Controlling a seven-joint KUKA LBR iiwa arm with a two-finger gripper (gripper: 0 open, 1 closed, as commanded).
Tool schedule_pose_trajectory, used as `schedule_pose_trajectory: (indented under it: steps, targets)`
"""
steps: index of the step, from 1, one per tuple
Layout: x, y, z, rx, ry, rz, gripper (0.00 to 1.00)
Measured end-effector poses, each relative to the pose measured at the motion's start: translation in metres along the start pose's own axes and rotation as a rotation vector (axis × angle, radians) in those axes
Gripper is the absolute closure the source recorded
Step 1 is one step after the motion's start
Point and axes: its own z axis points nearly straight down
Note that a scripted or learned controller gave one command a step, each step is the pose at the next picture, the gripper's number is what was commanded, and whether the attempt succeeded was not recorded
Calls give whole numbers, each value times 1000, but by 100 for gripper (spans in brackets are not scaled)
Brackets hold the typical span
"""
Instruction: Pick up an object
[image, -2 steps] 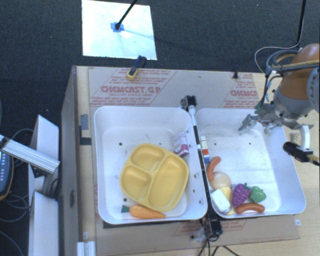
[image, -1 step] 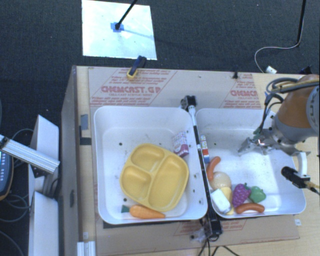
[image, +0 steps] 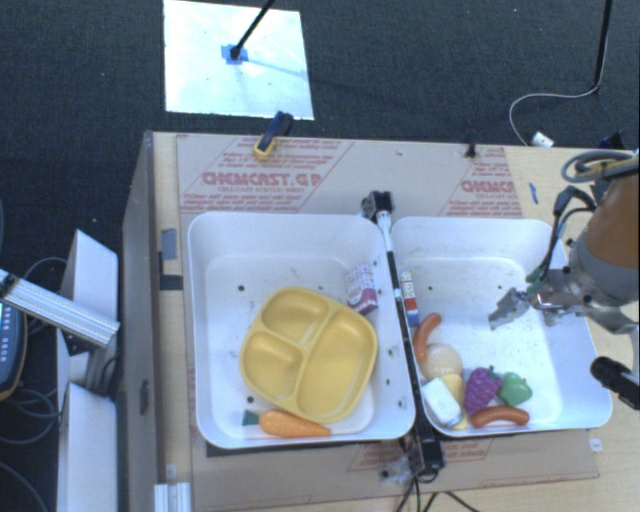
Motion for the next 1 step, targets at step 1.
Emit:
schedule_pose_trajectory:
  steps: [1]
  targets:
    - [32, -18, 112, -9, 0, 1, 0]
